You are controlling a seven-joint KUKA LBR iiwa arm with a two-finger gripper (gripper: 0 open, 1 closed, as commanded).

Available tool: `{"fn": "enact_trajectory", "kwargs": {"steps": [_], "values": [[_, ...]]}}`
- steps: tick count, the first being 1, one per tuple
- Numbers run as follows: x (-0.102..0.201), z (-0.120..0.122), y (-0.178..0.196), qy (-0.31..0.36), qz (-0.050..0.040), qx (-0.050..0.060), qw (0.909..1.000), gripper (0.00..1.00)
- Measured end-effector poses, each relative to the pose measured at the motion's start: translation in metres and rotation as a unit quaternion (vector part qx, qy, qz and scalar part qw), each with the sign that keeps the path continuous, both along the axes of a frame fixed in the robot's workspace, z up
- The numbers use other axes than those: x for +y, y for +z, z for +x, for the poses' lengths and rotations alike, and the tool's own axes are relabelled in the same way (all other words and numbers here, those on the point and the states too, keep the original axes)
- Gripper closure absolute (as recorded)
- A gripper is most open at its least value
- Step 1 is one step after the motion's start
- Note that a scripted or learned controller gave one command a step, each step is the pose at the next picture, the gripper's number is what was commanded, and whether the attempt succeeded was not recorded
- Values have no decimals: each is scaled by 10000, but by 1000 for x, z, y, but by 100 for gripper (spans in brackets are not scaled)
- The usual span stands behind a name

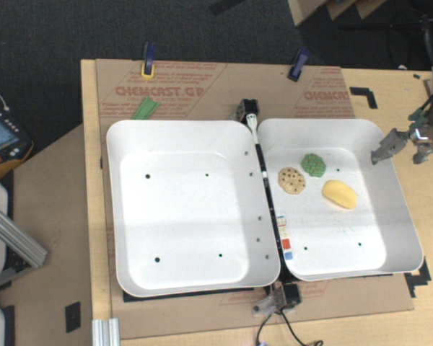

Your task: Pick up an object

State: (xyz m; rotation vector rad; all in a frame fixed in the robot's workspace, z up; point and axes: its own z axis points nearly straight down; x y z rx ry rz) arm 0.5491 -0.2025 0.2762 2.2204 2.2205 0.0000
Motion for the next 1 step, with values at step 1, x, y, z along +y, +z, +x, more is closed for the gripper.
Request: {"fn": "enact_trajectory", "kwargs": {"steps": [1], "values": [[-1, -5, -199, -10, 18, 35, 10000, 0]]}}
